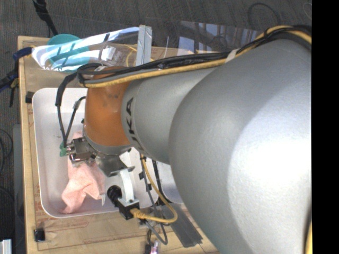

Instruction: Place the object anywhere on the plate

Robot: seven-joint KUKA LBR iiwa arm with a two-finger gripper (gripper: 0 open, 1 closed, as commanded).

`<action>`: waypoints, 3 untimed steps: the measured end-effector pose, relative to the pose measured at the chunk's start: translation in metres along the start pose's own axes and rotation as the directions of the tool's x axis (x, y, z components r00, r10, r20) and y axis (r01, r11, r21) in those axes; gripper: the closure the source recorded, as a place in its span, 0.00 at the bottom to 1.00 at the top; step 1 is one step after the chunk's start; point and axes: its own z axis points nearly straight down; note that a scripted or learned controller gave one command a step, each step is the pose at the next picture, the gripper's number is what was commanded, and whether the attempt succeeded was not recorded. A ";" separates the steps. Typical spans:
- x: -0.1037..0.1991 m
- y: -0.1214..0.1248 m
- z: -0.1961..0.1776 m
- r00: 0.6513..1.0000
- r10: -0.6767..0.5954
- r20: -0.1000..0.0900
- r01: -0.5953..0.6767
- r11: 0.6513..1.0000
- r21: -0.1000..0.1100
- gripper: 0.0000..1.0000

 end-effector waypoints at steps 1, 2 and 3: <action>0.022 0.003 0.024 0.984 -0.180 0.000 0.180 0.984 0.002 1.00; 0.000 0.035 -0.040 0.987 -0.160 0.000 0.160 0.987 -0.002 1.00; 0.030 0.008 0.078 0.964 -0.266 0.000 0.266 0.964 0.001 1.00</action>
